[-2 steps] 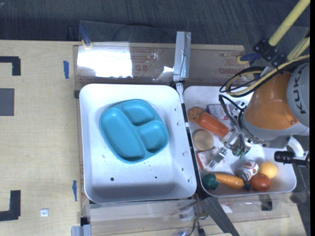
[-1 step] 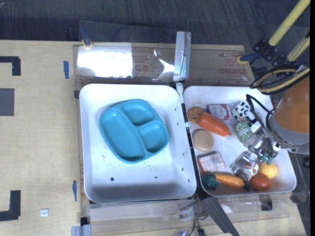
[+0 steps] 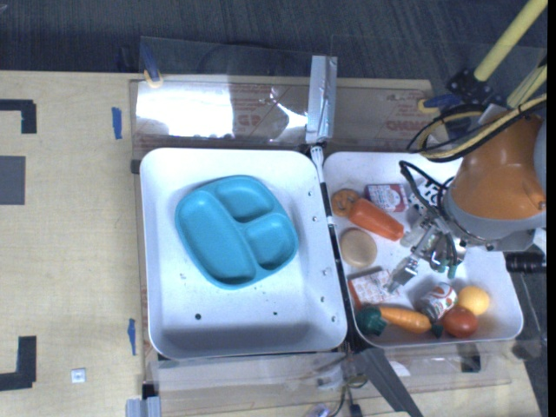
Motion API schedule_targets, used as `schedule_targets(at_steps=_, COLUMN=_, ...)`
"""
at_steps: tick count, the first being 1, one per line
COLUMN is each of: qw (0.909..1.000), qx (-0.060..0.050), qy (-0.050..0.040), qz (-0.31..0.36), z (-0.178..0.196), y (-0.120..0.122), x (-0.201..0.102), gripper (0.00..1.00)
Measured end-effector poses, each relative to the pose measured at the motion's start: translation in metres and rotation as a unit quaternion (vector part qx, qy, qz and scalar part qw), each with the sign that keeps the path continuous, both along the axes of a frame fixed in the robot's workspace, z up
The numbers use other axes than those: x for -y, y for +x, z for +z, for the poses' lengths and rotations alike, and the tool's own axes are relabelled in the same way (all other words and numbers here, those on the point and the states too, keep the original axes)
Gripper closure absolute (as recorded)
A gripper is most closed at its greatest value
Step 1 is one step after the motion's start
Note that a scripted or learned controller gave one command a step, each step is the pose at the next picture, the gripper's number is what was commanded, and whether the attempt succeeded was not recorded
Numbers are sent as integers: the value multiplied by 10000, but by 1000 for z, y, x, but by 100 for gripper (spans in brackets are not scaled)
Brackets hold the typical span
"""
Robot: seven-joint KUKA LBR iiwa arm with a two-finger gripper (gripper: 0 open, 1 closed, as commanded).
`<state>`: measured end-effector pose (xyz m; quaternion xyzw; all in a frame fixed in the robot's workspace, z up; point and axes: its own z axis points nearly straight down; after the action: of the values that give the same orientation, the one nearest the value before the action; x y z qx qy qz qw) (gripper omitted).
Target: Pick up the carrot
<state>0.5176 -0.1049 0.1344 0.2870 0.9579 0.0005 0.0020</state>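
The arm (image 3: pixel 499 181) is reaching in from the right, its grey body and orange band hanging over the right bin (image 3: pixel 512 320). The pincer (image 3: pixel 415 263) is pointing down and to the left into the middle of that bin, its metal fingers looking slightly spread with nothing between them. It is hovering just above a small flat packet (image 3: pixel 367 283) lying on the bin floor.

There are two carrot-like things in here. One carrot (image 3: pixel 407 318), orange with a dark green top at its left end, is lying flat along the near edge of the right bin, just below the pincer and apart from it. A second, plumper orange carrot (image 3: pixel 375 219) is lying at a slant toward the back left of the bin, next to a small orange fruit (image 3: pixel 344 201). A round beige piece (image 3: pixel 358 248) is sitting just below that one.

To the right of the near carrot, a red tomato (image 3: pixel 460 321) and a yellow lemon (image 3: pixel 473 301) are sitting close together in the corner, with a small red-and-white can (image 3: pixel 437 301) lying beside them. A red-and-white carton (image 3: pixel 387 196) is resting near the back wall.

The left bin (image 3: pixel 165 259) is holding a blue divided plate (image 3: pixel 236 229). Both bins are sitting on the pale wooden surface (image 3: pixel 61 233).
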Motion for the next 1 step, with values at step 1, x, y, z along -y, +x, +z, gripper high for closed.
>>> schedule_targets(at_steps=1, qw=9984, qx=-16, qy=2, qz=568, z=3, y=-28, x=7, gripper=0)
